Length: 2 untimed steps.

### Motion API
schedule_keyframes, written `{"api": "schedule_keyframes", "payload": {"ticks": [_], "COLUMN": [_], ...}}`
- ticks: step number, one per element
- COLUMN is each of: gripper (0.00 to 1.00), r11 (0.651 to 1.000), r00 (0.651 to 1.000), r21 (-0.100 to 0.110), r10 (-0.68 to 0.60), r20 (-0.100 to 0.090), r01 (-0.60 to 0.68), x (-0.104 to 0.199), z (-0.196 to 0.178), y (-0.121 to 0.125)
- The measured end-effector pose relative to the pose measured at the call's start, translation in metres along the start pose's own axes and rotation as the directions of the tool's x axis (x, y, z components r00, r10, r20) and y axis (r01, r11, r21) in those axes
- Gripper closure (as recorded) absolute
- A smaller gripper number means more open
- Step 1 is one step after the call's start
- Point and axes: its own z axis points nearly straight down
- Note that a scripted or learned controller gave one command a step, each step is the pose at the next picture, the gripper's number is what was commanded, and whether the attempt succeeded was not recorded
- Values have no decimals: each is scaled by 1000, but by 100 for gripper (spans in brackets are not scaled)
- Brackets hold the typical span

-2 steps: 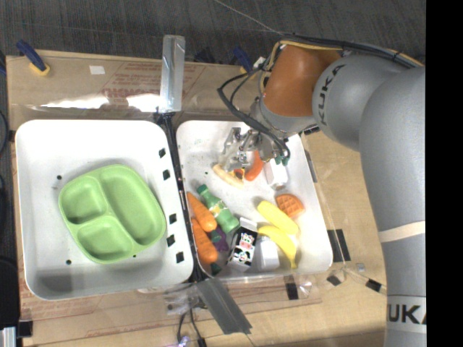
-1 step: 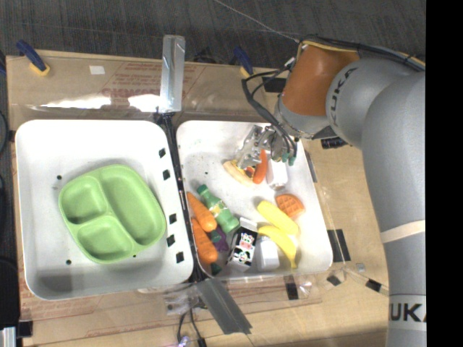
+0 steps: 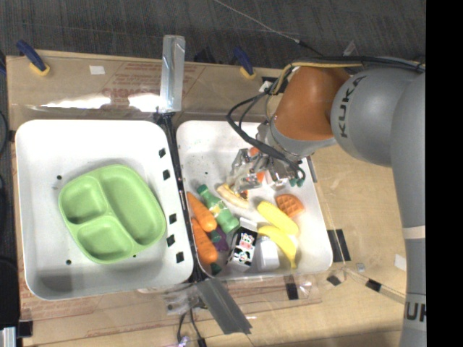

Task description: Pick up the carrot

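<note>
The gripper (image 3: 249, 170) is hanging low inside the right bin (image 3: 194, 137), and I cannot tell how it is set, since the orange wrist band and a knot of cables are covering most of it. The carrot (image 3: 200, 210) is lying below and to the left of it, near the bin's left wall, apart from the tool. A second orange piece (image 3: 205, 246) is sitting just beyond the carrot's lower end; whether the two are one thing is hard to make out. A green item (image 3: 219, 210) is crowding the carrot's right side. Just under the gripper a pale long piece (image 3: 233, 196) is lying, with a banana (image 3: 281, 227) beyond it. A round orange waffle-like toy (image 3: 289, 204) is resting to the lower right. The green divided plate (image 3: 112, 213) is sitting far to the left in the left bin (image 3: 40, 139).
</note>
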Motion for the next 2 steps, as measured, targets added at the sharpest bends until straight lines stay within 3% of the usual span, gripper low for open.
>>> {"api": "schedule_keyframes", "payload": {"ticks": [1, 2], "gripper": [100, 100], "r11": [937, 677], "r00": [937, 677], "r21": [-5, -9], "r10": [-351, -736], "r20": [-5, -2], "r01": [351, 735], "x": [10, -30], "z": [-72, -91], "y": [-5, -16]}}
